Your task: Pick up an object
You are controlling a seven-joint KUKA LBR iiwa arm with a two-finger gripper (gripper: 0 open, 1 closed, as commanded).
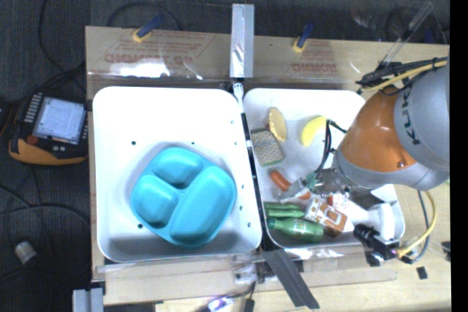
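The gripper (319,192) is reaching down into the right bin (344,97), near that bin's middle and toward its front half. Its tip is sitting among dark fittings under the arm's orange band (374,135), and whether it is open or closed, or holding anything, cannot be told from this view.

Just beside the tip, an orange-and-white packet (327,212) is lying tilted, apparently touching or almost touching the gripper. A small orange-red piece (280,180) is lying to the camera's left of the tip, close by. Below these, two green objects (291,221) are lying side by side along the front wall of the bin, leaving little free floor there.

Farther back, a grey mesh-patterned block (267,148) is resting near the divider between the bins, with a yellow-tan piece (277,124) behind it and a yellow rounded object (313,129) well apart to its right. The floor around these back items is looking more open than the crowded front. The arm's grey body (430,120) is covering the bin's right side and its right rim.

In the left bin (117,113), a blue three-part tray (183,193) is lying toward the front, with bare white floor showing around its back and left sides.
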